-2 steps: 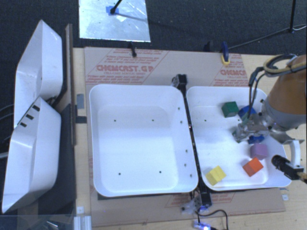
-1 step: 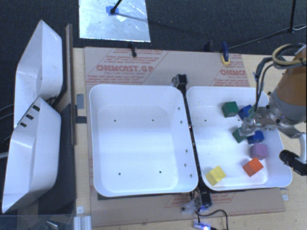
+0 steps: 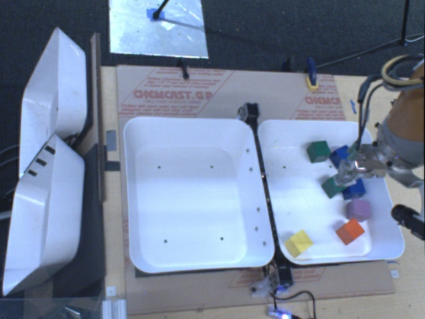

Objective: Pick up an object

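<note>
Lying nearest the camera, by the right bin's [image 3: 398,248] front edge: yellow block [image 3: 298,242], with orange block [image 3: 350,231] and purple block [image 3: 358,209] toward its right edge. Hanging low over a tight cluster at the right edge, jaws [image 3: 348,173] hiding their own opening, so cannot tell whether gripping anything. Sitting directly beneath and just beside them, dark green block [image 3: 330,187] and blue block [image 3: 354,189]; another green block [image 3: 319,151] resting apart toward the bin's back. Reading "CHEMCAST GP" on the cardboard sheet [image 3: 174,95] covering the surface.
</note>
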Controlling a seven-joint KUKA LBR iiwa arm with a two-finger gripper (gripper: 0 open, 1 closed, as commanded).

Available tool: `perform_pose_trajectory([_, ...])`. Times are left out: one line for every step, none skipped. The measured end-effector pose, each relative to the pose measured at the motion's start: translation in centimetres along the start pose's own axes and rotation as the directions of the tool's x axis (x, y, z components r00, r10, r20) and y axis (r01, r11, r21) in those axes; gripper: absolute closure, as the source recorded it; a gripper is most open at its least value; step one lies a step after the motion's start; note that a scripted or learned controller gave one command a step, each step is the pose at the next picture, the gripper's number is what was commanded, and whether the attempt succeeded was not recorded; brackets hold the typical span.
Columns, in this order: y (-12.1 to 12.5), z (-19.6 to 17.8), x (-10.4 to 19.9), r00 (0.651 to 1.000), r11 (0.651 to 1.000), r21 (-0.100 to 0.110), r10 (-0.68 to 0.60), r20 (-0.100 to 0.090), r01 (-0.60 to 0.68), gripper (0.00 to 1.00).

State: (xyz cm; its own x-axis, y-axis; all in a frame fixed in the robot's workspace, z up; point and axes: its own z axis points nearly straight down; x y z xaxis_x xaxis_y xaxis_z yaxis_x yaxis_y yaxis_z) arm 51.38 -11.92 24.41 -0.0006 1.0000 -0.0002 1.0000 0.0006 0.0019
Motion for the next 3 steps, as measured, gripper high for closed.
perform_pose_trajectory([3.2,0.1,5.2,1.000,1.000,0.001,-0.005,-0.001,0.005,1.00])
perform_pose_trajectory([5.9,0.5,10.9,1.000,1.000,0.001,-0.005,-0.001,0.005,1.00])
perform_pose_trajectory([8.0,1.9,15.8,1.000,1.000,0.002,-0.004,-0.001,0.004,1.00])
